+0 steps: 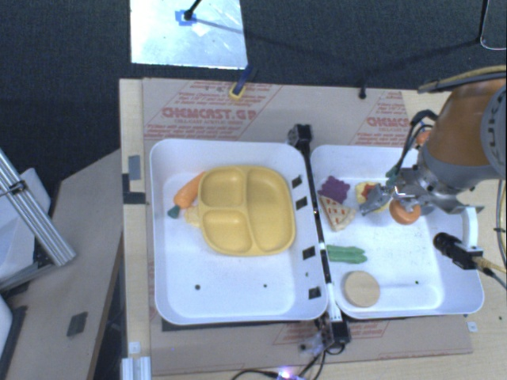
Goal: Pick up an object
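The arm (467, 133) is reaching in from the right over the right-hand bin (451, 291), with the gripper (377, 199) sitting low at the bin's upper middle. Its metal fingers (372, 203) are pointing left; whether they are apart or together cannot be told, as the wrist is masking the gap.

A small yellow and red toy (366, 190) is lying just beside the fingertips, on their upper left, apparently touching them; nothing is showing clearly between the fingers. An orange ring-shaped piece (406, 212) is lying just right of the gripper, partly under the wrist. A purple grape cluster (335, 188) is sitting near the bin's left wall, with a pizza-slice toy (337, 213) directly below it and touching it. A green bean pod (346, 253) is lying further down, and a round tan cookie (362, 289) is resting near the lower edge.

In the left-hand bin (230, 291), a yellow divided plate (242, 210) is occupying the centre, with a carrot (187, 191) lying against its left edge.
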Action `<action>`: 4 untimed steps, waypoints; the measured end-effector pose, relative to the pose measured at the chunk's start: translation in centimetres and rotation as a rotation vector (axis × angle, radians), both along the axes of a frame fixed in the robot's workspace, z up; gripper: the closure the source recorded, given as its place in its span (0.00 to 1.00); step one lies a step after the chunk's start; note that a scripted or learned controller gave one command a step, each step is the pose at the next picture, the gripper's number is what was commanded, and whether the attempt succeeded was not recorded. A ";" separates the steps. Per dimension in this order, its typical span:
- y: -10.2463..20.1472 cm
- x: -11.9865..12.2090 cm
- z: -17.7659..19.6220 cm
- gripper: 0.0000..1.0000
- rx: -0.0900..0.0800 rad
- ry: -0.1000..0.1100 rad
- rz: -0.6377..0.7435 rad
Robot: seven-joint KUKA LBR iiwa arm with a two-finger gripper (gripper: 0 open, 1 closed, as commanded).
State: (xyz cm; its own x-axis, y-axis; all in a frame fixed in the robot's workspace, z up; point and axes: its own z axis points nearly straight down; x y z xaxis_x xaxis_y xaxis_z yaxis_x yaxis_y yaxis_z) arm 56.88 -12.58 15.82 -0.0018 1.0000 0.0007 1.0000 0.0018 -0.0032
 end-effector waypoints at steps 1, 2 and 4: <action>0.1 0.1 -4.2 0.00 0.000 -0.001 0.000; 0.1 0.4 -7.0 0.00 -0.001 -0.010 0.000; -0.2 1.6 -1.0 1.00 -0.002 -0.010 0.002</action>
